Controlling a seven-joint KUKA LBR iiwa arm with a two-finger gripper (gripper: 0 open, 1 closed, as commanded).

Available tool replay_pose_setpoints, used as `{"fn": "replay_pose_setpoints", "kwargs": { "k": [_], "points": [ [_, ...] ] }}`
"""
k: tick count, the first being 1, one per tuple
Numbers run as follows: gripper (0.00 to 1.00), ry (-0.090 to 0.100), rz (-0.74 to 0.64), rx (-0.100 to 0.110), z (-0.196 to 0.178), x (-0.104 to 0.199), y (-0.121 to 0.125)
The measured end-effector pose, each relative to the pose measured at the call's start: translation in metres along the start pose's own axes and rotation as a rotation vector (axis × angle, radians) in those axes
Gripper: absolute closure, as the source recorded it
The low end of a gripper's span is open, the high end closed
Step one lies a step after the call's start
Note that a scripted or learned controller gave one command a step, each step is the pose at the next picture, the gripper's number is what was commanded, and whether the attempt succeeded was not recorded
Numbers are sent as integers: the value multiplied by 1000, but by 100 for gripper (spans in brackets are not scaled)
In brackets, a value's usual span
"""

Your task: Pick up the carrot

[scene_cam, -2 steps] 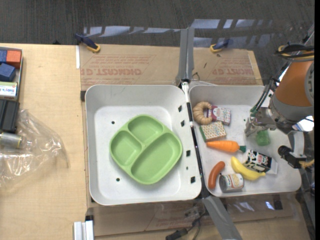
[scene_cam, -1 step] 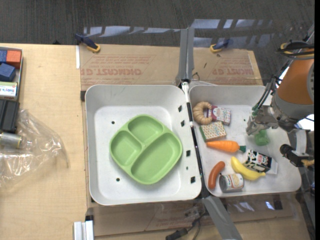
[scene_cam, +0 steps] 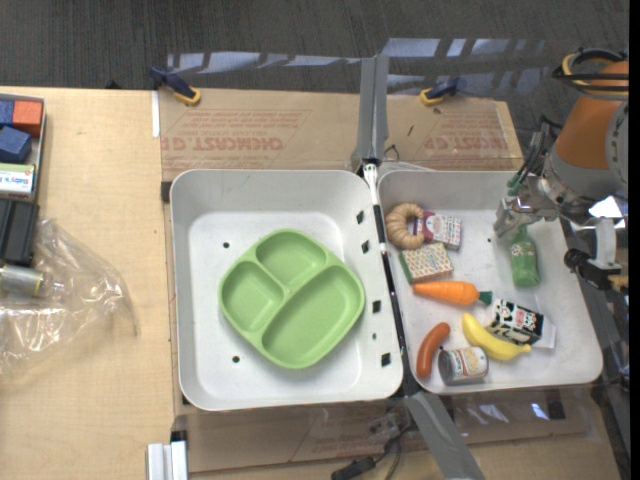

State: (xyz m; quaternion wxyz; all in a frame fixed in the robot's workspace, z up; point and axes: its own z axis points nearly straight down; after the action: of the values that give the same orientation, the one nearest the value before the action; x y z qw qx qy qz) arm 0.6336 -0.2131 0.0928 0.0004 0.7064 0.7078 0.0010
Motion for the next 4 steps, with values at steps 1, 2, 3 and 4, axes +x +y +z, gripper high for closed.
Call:
{"fn": "replay_pose_setpoints", "kwargs": {
  "k": [1,2,3,4],
  "points": [
    [100,-2,-71,0,0,-7,27],
    [100,-3,-207,1,0,-8,26],
    [100,-1,-460,2,0,52,26],
    [100,-4,-497,-2,-1,19,26]
  ]
}}
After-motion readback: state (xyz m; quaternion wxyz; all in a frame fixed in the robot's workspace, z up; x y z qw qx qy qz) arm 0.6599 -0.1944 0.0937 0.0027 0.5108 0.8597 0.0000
